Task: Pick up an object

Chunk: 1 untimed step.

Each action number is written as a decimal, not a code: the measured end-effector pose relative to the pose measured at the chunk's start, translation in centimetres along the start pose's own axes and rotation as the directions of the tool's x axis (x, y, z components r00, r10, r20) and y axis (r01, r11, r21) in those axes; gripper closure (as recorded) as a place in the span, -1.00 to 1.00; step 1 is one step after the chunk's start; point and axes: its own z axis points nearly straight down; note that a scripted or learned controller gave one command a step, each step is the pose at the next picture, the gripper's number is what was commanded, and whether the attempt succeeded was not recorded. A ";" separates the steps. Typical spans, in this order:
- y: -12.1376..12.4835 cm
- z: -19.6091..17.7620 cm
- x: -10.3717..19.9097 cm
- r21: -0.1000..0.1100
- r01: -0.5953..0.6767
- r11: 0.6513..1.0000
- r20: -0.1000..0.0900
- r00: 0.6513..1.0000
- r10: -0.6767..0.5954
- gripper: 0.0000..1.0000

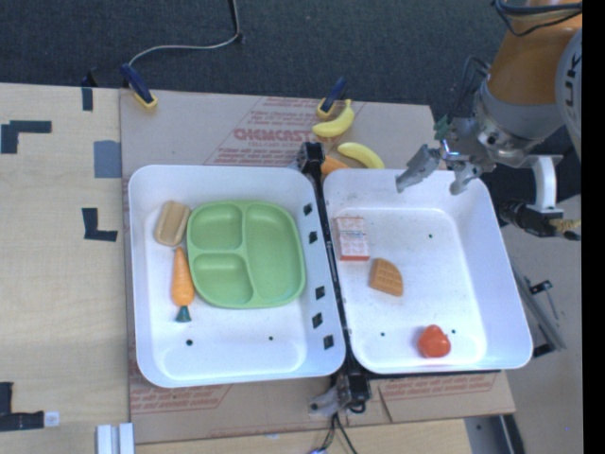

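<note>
Above the far right corner of the right bin (492, 253), the gripper (438, 173) hangs with its two fingers spread apart and nothing between them; one finger (414, 170) slants out to the left over the bin's back rim, the other points down nearer the right wall. Behind it the grey arm (529, 74) with its orange band rises toward the view's upper right. Below, on the white floor of this bin, lie three things, all well apart from the gripper: a small red-and-white box (353, 237) close to the left wall, an orange-brown wedge like a slice of bread (386, 277) just beside it toward the middle, and a red tomato-like fruit (434, 341) near the front edge. On the other side of the divider, the left bin (227, 362) bears a green sectioned plate (246, 253), with a tan bread-like piece (171, 223) touching its upper left rim and a carrot (181, 282) lying lengthwise along its left side. Beyond the bins, on the cardboard at the back, two yellow bananas (346, 136) rest near a blue clamp (332, 96), and a second blue-and-yellow clamp (139, 85) sits at the cardboard's far left corner.
</note>
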 end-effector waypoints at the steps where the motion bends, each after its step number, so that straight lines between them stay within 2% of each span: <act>1: -9.7 11.6 1.4 0.003 -0.001 1.000 -0.002 1.000 0.001 -1.00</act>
